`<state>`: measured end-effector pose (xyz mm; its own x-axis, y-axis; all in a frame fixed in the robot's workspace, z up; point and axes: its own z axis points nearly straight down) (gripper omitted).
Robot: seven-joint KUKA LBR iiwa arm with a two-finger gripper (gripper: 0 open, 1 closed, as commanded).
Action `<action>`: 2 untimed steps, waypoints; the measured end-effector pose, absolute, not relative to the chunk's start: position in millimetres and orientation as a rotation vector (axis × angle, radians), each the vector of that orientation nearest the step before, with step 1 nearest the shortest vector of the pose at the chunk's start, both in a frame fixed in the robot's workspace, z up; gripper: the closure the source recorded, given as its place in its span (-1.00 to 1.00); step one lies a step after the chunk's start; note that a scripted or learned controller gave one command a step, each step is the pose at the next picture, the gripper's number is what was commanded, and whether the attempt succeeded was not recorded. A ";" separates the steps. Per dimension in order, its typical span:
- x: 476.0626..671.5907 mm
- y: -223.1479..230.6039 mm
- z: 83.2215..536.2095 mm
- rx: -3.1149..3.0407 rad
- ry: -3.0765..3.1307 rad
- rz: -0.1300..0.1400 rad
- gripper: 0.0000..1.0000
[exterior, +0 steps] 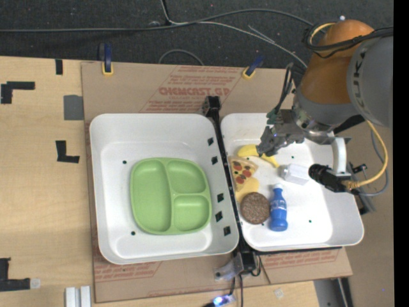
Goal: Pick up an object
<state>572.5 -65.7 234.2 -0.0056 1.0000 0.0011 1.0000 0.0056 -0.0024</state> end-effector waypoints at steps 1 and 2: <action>576.2 -22.8 228.7 -2.215 -2.225 0.002 1.00; 581.6 30.5 237.0 -2.213 -2.228 0.000 1.00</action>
